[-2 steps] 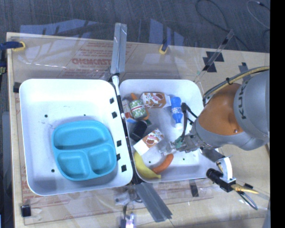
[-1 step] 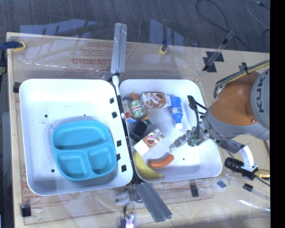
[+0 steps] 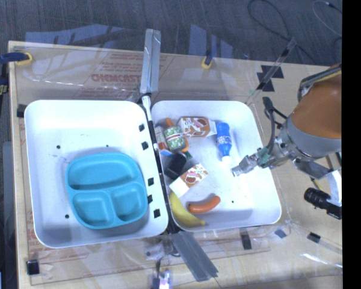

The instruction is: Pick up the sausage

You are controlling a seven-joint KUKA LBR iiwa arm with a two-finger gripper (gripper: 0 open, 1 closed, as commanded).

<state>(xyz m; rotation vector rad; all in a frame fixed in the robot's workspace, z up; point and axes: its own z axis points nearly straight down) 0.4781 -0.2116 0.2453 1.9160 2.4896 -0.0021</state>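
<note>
Orange-red sausage [image 3: 204,205], yellow banana [image 3: 182,212], blue tray [image 3: 106,189].

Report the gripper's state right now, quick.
Gripper: cannot be told at this size; it hangs over the right bin, nothing seen in it, apart from the sausage.

1. Pretty clearly a robotics lab, not anyone's kitchen. The bench [image 3: 60,59] is a taped-down board with clamps [image 3: 15,58] at its far left corner and far edge.
2. Two white bins [image 3: 42,161] sit side by side on it, fixed with black clips along the shared edge.
3. A grey robot arm [image 3: 316,116] with an orange band leans over the bench's right edge.
4. Loose cables [image 3: 277,11] lie on grey carpet past the far edge.
5. The food is toy stuff, like a plastic banana [image 3: 182,212] and a blue divided tray [image 3: 107,188].
</note>
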